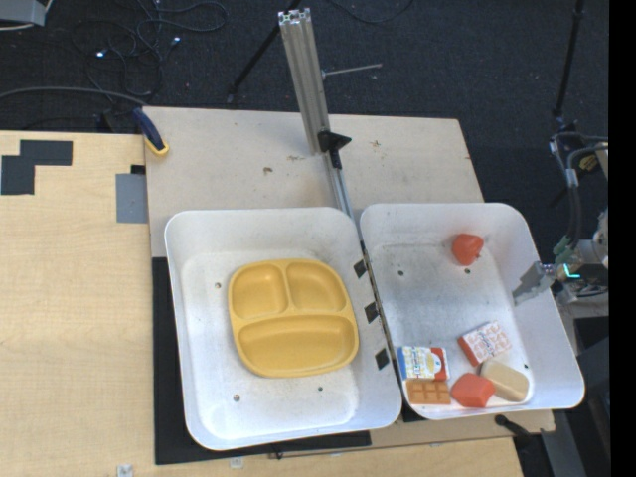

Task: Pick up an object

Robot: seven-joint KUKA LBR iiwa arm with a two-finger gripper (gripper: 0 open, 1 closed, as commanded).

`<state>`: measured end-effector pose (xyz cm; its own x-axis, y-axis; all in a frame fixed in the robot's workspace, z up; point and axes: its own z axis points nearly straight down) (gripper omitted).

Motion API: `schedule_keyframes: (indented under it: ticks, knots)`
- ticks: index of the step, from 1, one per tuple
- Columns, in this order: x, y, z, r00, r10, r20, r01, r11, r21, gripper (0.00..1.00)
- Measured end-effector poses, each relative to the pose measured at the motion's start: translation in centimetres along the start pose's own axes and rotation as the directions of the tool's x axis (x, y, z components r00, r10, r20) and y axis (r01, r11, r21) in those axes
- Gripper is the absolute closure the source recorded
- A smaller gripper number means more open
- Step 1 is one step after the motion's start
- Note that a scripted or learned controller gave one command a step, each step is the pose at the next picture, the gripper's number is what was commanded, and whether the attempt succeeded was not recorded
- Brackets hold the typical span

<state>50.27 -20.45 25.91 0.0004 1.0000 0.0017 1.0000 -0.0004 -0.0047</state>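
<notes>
The right bin (437,222) holds several small objects. A red-orange lump (468,247) lies alone near its far side. Clustered at the near right corner are a pink-and-white packet (486,342), a cream block (506,380), a red piece (473,391), an orange waffle-like square (429,393) and a small printed carton (423,363). The cream block and the red piece touch each other. The carton sits right against the waffle square.
The left bin (199,256) holds a yellow divided plate (293,316) in its middle. A metal post (306,78) rises behind the bins where they meet. Cables and grey hardware (576,266) hang by the right bin's outer rim.
</notes>
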Motion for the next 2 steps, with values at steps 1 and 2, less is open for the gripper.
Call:
schedule_keyframes:
  ticks: [1, 2]
  knots:
    - [0.0, 0.0, -0.1, 1.000, 0.000, 0.000, 0.000, 1.000, -0.002, 0.00]
    - [-0.5, 0.1, 4.4, 1.000, 0.000, -0.001, 0.000, 1.000, 0.002, 0.00]
